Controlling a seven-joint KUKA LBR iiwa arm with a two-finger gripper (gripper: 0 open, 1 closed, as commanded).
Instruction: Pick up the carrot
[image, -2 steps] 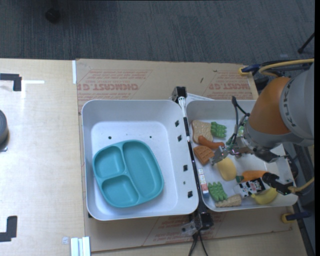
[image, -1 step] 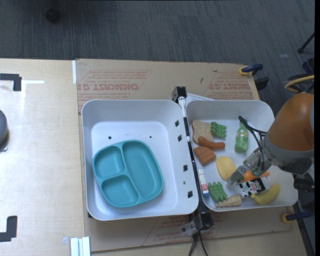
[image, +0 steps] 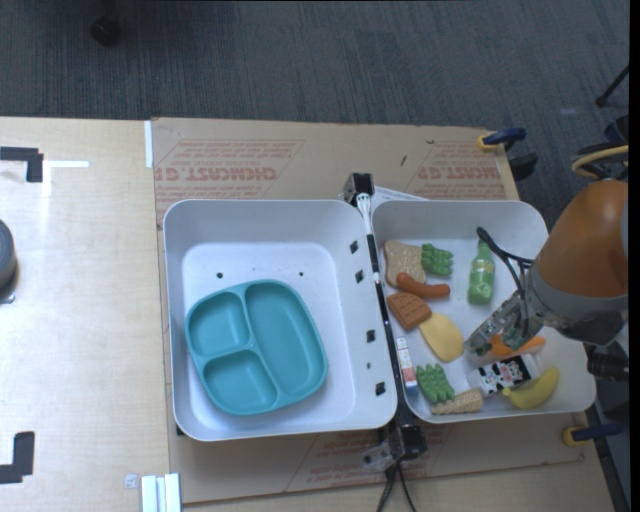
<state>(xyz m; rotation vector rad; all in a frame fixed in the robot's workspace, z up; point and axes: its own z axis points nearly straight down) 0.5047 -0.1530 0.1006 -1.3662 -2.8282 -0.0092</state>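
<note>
Grey KUKA arm (image: 590, 250) with its orange band reaching in over the right white bin (image: 520, 218). Gripper (image: 497, 338) down low among the toy food. Cannot tell whether apart, together or clamped on anything; too dark and cluttered there.

Carrot (image: 530, 344): just a thin orange sliver poking out right beside the gripper, on its right in the view, touching it or nearly so. Mostly hidden under the wrist.

Just left of the gripper, a yellow wedge (image: 442, 338). Further left of the gripper, an orange-brown pastry piece (image: 408, 310), and above that a sausage (image: 423, 288). Above the gripper, a green bottle (image: 481, 280), lying tilted. Up and left of the gripper, a green leafy piece (image: 436, 260) next to a slice of bread (image: 403, 262). Directly below the gripper, a black-and-white packet (image: 500, 374), and just right of that a banana (image: 532, 390). Below and left of the gripper, another green piece (image: 433, 380) against a cracker (image: 458, 403).

Far left of the gripper, in the left white bin (image: 200, 230), a teal divided plate (image: 256, 346)
</note>
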